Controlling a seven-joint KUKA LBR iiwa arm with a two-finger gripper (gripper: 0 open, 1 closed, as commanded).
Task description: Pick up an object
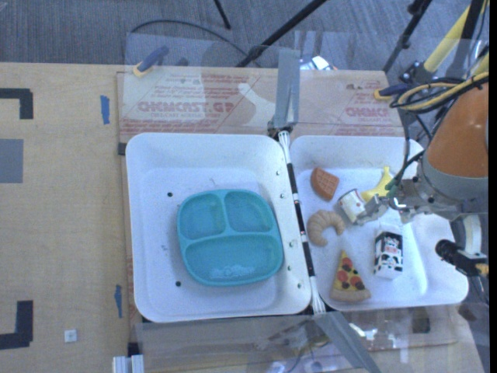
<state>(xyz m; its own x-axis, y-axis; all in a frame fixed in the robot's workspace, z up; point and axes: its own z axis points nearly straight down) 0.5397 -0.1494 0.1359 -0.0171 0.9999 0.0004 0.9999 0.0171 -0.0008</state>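
1. Right now the toys lie in the right bin [454,286]: a croissant [324,226] near its left wall, a waffle piece [324,183] above it, a pizza slice [349,277] below, and a black-and-white milk carton [388,253] further right.
2. A small white-and-yellow object [351,205] and a yellow banana [380,183] sit just beside the end effector [382,206].
3. From where I stand the end effector hovers low between the banana and the carton; how wide it stands I cannot tell, and I see nothing in it.
4. A teal divided plate [230,236] rests in the left bin [147,208].
5. Both bins sit side by side on the tabletop [54,231].
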